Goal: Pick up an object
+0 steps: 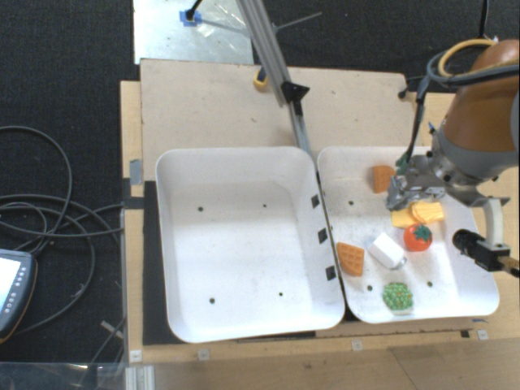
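Observation:
Several small toys lie in the right bin (357, 169): an orange block (383, 178) near the back, a yellow piece (420, 214), a red tomato (418, 237), a white block (387, 250), an orange waffle-like piece (351, 259) and a green bumpy ball (397, 296). My gripper (410, 195) hangs over the right bin, just above the yellow piece and right of the orange block. Its grey metal head hides the fingertips from this angle.
The left bin (175, 242) sits beside the right one, its shared wall carrying black clips (322, 235). A slanted metal pole (272, 51) crosses the back of the bench. Cables and a tablet (12, 287) lie off the bench at left.

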Controlling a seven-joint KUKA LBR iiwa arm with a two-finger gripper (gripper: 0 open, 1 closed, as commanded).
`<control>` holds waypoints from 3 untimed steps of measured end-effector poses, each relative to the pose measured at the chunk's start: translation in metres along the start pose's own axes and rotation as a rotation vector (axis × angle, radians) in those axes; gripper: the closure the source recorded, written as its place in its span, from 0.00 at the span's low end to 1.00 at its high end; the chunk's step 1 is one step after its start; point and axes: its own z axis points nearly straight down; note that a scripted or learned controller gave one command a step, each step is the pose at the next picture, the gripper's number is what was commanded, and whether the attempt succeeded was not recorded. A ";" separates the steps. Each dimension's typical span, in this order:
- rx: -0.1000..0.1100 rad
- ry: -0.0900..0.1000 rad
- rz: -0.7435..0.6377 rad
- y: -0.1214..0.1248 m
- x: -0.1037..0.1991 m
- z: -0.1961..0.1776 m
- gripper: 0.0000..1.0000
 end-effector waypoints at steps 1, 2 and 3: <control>0.000 0.000 0.000 -0.002 0.055 -0.004 1.00; 0.003 0.000 0.001 0.000 0.113 0.014 1.00; 0.001 0.000 0.001 -0.004 0.167 0.011 1.00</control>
